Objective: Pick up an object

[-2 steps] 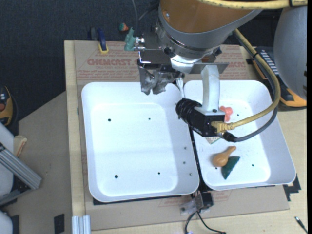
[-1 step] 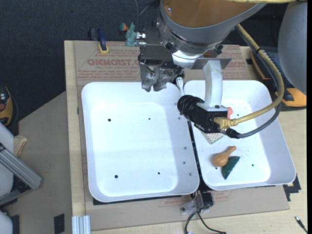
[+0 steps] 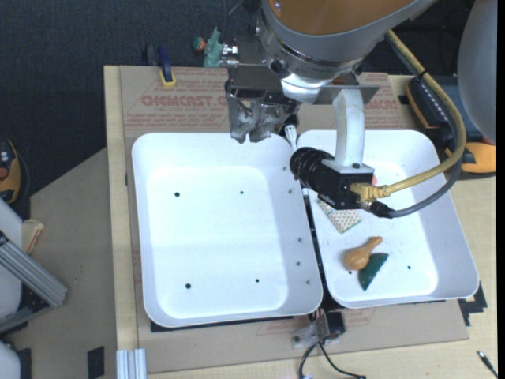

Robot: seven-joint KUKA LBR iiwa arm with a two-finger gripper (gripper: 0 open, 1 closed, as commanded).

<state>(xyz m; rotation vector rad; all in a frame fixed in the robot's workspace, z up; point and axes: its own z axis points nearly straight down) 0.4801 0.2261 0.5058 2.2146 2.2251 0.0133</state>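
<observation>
My gripper (image 3: 254,125) hangs over the back rim of the left bin (image 3: 158,212), near the wall between the two bins. It appears raised above the bin, and I see nothing in it. In the right bin (image 3: 430,235), a tan pear-shaped object (image 3: 361,253) lies toward the front. A dark green wedge (image 3: 372,271) touches it on its front side. A pale patterned piece (image 3: 342,219) lies behind them, partly hidden by a black cylinder on the arm. All the objects lie well to the right and front of the gripper.
The arm's large body (image 3: 339,14) covers the back middle of the view. A black cylinder (image 3: 325,176) with a yellow cable (image 3: 418,176) hangs over the right bin's left part. Clamps and small parts (image 3: 211,47) sit behind the bins on the brown board.
</observation>
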